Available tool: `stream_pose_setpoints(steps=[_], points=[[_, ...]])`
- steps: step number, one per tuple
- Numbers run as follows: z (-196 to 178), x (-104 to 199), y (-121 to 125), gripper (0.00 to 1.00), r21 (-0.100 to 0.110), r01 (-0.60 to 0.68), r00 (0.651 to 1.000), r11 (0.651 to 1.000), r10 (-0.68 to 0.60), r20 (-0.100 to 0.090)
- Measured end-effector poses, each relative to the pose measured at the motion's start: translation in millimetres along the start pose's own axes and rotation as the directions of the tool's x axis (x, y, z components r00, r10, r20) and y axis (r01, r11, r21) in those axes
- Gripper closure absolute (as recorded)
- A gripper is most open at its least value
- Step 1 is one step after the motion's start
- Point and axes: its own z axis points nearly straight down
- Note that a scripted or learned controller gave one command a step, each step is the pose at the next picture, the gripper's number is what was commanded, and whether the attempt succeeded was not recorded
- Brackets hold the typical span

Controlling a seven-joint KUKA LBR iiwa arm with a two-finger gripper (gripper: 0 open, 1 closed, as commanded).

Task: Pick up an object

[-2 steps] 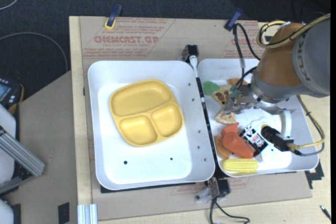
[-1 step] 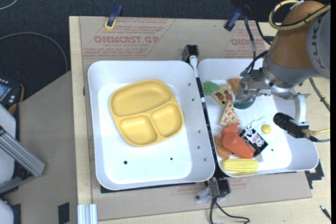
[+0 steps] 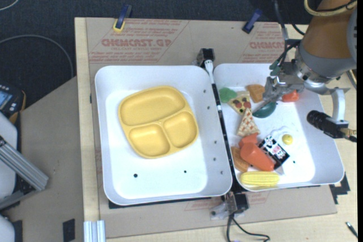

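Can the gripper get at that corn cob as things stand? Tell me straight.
Probably yes. The corn cob lies uncovered at the right bin's near edge, while the gripper hovers over the toys farther back.

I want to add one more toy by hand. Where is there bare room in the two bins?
Left bin: bare floor around the yellow divided plate, widest along the near edge. Right bin: free at its right side beyond the fried egg. Crowded along its left side and under the end effector.
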Motion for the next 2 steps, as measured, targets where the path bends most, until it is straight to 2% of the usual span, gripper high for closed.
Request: stream_pose_setpoints(steps=[2], points=[[-2.0,80.6,64.7,1.0,0.0,0.003,1.0,1.0,-0.003,-0.001]])
